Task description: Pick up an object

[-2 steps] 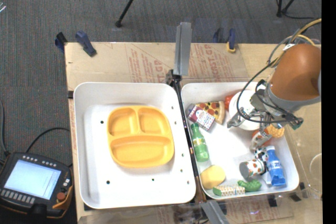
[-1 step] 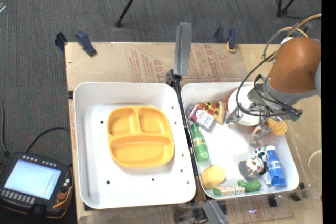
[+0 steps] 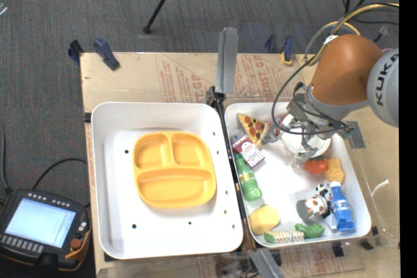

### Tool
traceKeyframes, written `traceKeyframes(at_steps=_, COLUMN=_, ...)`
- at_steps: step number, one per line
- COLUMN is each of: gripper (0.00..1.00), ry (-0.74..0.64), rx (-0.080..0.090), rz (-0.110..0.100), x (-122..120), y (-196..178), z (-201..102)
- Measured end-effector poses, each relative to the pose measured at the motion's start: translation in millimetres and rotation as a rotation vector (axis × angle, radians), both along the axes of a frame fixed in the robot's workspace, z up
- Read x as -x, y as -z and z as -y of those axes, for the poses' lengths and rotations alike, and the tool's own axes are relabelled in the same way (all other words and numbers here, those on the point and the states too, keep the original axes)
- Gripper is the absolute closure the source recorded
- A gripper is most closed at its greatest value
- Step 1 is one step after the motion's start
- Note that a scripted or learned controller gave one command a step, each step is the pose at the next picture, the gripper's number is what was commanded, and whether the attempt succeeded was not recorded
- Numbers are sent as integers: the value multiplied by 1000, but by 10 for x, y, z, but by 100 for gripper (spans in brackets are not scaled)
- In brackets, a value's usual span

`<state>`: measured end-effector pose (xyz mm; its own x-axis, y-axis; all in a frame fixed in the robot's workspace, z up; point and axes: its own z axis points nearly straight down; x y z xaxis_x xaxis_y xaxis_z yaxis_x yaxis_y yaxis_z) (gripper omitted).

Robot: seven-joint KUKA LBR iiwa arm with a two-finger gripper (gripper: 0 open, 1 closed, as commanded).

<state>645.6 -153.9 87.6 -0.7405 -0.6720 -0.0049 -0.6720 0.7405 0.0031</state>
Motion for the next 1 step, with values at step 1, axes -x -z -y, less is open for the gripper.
traceKeyframes(at_steps=1, gripper=0, ry=-11, rx=1, rz=-7, x=468, y=19, z=584)
